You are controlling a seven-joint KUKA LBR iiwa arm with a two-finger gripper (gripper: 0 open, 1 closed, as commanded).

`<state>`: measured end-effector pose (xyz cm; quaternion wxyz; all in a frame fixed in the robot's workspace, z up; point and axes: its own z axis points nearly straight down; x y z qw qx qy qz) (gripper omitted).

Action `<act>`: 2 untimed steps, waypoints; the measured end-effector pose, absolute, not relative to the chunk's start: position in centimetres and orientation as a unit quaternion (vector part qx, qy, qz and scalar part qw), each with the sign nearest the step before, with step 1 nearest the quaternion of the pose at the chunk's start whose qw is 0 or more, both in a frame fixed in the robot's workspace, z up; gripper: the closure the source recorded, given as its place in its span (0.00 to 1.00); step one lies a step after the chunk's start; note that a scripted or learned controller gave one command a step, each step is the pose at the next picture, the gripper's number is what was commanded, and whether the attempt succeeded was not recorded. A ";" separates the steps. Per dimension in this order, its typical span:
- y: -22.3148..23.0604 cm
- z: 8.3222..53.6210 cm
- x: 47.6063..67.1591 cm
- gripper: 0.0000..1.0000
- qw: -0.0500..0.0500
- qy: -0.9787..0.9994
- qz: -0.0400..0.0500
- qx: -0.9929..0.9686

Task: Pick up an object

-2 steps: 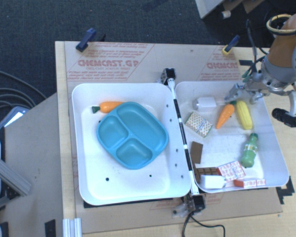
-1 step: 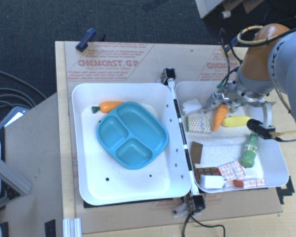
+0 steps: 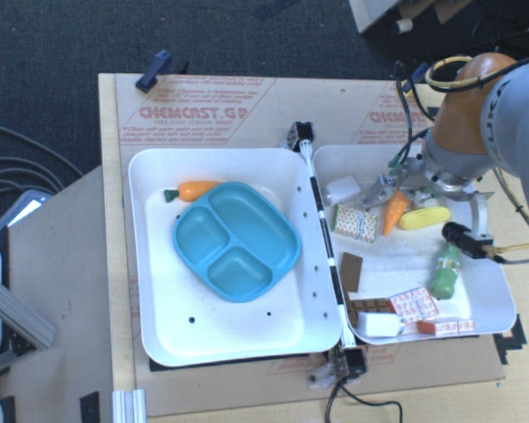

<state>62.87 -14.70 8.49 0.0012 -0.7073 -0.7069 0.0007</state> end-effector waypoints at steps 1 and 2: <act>-14.7 9.5 62.9 1.00 0.001 -0.707 0.000 -0.707; -6.5 18.5 61.8 1.00 0.000 -0.708 -0.001 -0.707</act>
